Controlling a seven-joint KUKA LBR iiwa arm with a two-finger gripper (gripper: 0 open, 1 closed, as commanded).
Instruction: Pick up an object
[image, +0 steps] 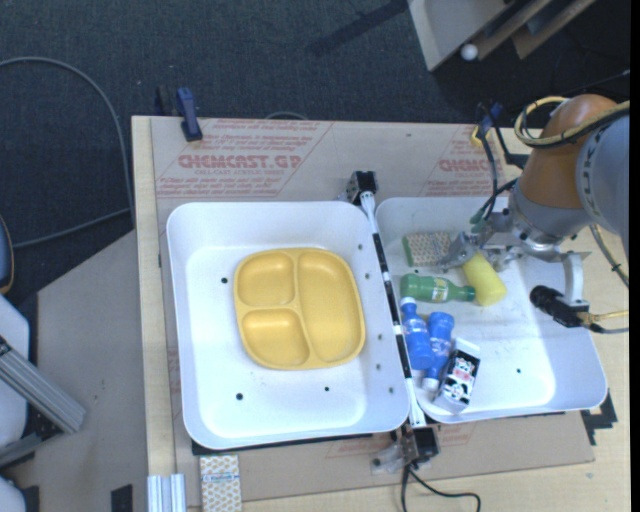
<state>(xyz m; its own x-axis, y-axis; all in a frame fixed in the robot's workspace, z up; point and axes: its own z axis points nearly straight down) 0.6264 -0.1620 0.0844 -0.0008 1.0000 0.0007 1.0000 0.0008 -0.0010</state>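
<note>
**Arm low over the right bin, fingers at the yellow piece**

I have the arm (575, 160) reaching in from the right, its gripper (478, 250) down in the upper part of the right bin (560, 380). The fingers sit right at a yellow, rounded object (487, 279), but I cannot tell from this slant whether they are spread or closed on it.

Just left of that yellow piece lies a green bottle (436, 290) on its side, smooth and glossy. Above it, near the bin's back wall, a flat speckled pad (427, 247) lies flush on the floor. Two blue bottles (425, 340) crowd the bin's left wall, and a black-and-white carton (458, 378) lies beside them at the front left corner. The right half of this bin's floor is open white plastic, so that side gives room to move.

The left bin (200, 300) holds a yellow tray (298, 306) with three compartments, rounded corners and a matte look; white floor shows all round it. Both bins rest on a cardboard sheet (250, 150) covering the desk, and their inner walls touch along the middle.
</note>
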